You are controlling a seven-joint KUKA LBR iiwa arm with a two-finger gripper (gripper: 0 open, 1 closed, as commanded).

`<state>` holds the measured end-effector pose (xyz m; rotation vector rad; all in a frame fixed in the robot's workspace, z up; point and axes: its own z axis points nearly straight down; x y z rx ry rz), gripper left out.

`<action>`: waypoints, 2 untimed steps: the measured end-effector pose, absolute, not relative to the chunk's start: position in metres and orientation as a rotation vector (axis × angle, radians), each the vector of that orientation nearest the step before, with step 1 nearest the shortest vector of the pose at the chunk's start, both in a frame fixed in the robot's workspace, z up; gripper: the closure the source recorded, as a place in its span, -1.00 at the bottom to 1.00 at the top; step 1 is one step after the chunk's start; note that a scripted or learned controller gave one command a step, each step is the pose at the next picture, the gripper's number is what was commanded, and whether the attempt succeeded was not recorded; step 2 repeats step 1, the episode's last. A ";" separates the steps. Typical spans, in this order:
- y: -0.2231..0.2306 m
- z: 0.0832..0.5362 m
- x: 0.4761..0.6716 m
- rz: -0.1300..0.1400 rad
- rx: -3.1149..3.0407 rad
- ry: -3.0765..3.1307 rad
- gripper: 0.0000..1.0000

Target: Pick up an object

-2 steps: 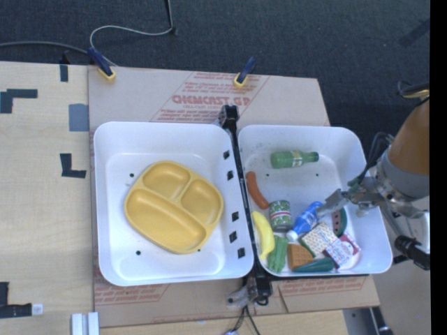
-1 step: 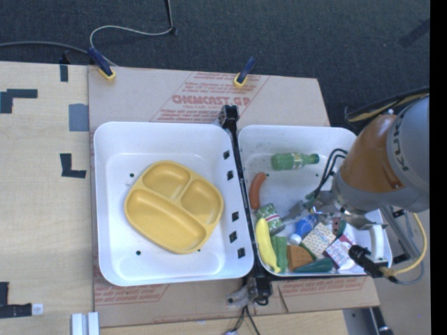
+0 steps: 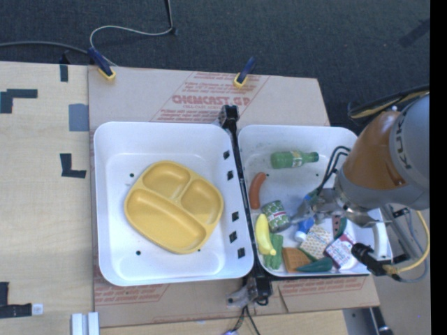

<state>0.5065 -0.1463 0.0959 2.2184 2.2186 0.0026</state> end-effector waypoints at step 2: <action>-0.056 0.271 0.484 0.001 2.219 2.223 1.00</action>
